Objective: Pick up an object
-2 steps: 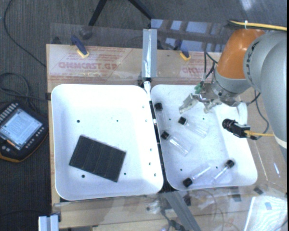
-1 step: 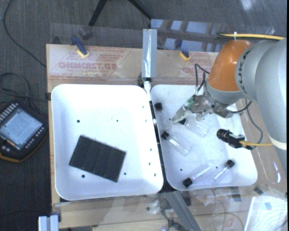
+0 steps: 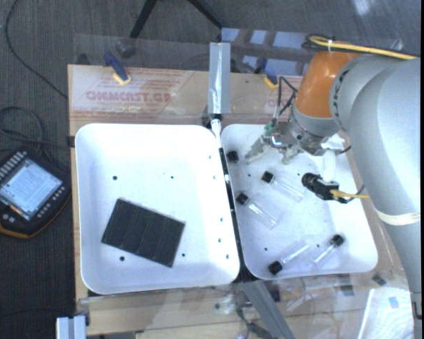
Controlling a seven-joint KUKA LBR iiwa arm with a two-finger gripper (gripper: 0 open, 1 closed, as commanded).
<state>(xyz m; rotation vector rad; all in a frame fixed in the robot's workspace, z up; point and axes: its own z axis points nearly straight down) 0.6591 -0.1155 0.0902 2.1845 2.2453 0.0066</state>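
Note:
My gripper (image 3: 272,155) hangs over the back of the right bin (image 3: 353,263), its two pale fingers spread apart with nothing between them. Just in front of it lies a clear tube with a black cap (image 3: 281,185). A second capped tube (image 3: 257,210) lies nearer the bin's left wall. Two more capped tubes (image 3: 290,257) (image 3: 327,250) rest near the front edge. A small black cap (image 3: 232,155) sits at the back left corner of that bin. A flat black rectangular pad (image 3: 143,232) lies in the left bin (image 3: 148,154).
The ridge between the two bins (image 3: 228,203) runs close to the left of the tubes. The grey arm (image 3: 389,133) covers the right bin's right side. A handheld controller (image 3: 25,193) lies on the floor to the left of the bench.

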